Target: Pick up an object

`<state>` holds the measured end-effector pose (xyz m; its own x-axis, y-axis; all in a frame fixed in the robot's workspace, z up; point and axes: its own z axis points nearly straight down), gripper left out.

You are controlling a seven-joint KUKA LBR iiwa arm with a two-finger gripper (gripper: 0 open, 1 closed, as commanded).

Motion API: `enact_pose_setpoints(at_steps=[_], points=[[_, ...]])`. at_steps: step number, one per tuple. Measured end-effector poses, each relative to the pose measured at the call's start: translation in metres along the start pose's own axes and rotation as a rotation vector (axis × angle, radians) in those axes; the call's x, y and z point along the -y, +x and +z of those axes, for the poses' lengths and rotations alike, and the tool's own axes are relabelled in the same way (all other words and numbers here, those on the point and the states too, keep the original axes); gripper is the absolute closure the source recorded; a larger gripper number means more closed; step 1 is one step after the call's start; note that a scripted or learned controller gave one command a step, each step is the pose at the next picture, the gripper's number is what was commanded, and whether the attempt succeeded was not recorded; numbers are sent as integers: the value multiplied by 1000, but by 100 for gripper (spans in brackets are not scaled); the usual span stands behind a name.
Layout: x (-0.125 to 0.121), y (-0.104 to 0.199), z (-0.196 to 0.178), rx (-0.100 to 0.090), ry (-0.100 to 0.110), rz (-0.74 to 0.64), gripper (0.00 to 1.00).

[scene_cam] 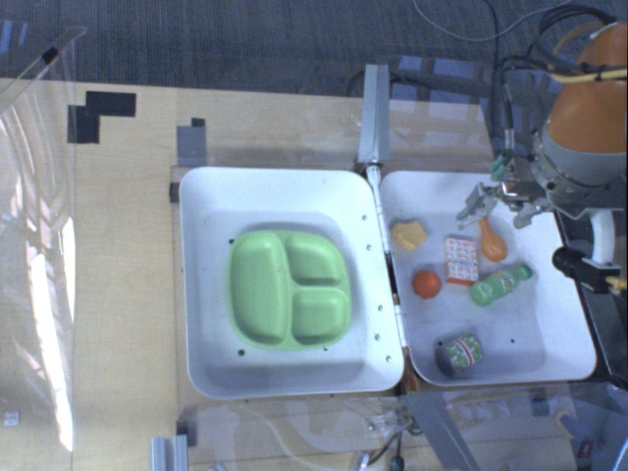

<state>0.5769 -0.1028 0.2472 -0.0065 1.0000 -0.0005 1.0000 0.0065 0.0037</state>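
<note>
Gripper (502,202) hangs with fingers spread apart, holding nothing, just above the orange carrot (492,240).

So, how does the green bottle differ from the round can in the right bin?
The green bottle is long, slim and bright green; the can is short, stout and dark grey-green. The bottle lies nearer the gripper; the can lies at the right bin's near edge. Both lie on their sides.

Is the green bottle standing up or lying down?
Lying down. The green bottle rests on its side on the floor of the right bin, its length slanting across, its whole side facing the camera, beside the small red-and-white box.
</note>
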Motion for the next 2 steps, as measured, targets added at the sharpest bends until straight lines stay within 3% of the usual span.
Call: enact_pose_setpoints(at_steps=[1, 2], points=[[-36, -54, 74, 1, 1, 38, 0], [-44, -65, 159, 1, -5, 157, 0]])
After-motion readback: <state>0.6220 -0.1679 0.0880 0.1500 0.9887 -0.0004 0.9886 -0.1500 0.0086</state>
